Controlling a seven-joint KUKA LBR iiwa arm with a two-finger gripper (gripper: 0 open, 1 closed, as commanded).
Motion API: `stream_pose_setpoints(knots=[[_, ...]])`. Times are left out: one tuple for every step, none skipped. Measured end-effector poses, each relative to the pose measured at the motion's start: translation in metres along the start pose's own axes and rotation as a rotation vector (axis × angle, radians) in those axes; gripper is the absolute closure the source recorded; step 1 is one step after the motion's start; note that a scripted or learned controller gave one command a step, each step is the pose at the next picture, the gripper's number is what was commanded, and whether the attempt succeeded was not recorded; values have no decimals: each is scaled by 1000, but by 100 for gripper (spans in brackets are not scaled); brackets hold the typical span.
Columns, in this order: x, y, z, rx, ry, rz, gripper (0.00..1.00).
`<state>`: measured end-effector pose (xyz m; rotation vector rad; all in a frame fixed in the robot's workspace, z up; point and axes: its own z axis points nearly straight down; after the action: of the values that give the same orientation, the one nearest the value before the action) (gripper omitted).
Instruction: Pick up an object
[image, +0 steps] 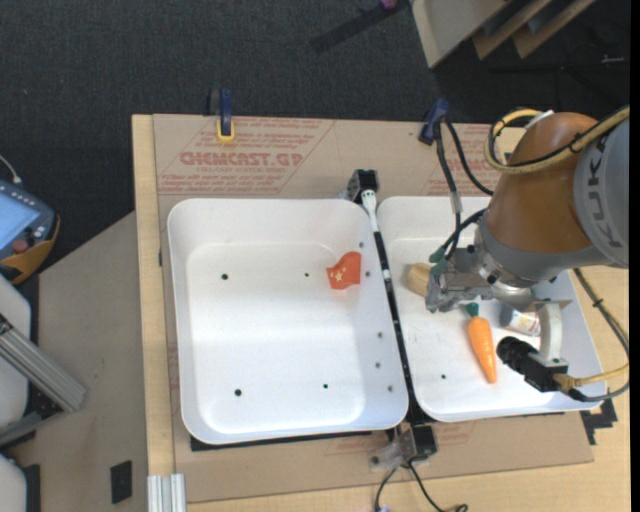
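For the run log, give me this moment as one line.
gripper: over right bin, beside tan piece | carrot: right bin, ungrasped | red piece: left bin

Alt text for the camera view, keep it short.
The arm reaches from the right over the right bin, its gripper low beside a tan object; a carrot lies near it in that bin. The left bin holds a red object by its right wall.

From here I see the brown board across mid-frame, bearing the left bin and right bin side by side.
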<state>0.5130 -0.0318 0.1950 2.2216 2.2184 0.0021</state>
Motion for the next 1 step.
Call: stream_pose_setpoints(knots=[[49,31,-109,-13,2,-9,100]])
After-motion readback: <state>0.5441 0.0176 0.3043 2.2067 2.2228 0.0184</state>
